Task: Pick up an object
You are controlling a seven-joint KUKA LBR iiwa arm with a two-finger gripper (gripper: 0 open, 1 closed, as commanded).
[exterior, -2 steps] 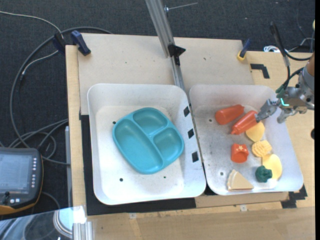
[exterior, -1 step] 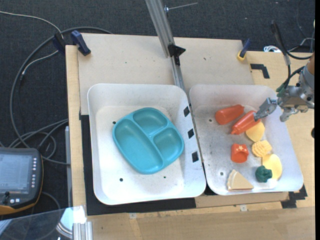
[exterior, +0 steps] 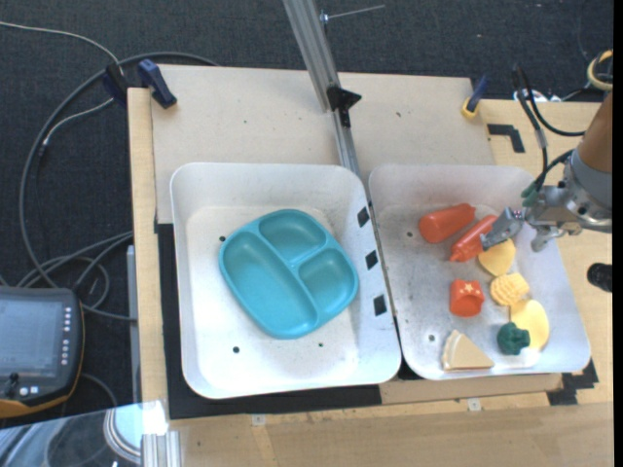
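Teal divided plate in left bin, well left of the fingers | orange carrot just left of fingers | red pepper at fingers' tips, touching unclear | gripper over right bin, fingers' state: cannot tell | yellow pieces below fingers

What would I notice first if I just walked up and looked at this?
Probably the big blue plate with three sections, alone in the left bin. Next, the bright pile of toy food in the right bin: an orange carrot, a sandwich wedge and a bit of broccoli. The gripper sits at the pile's top edge.
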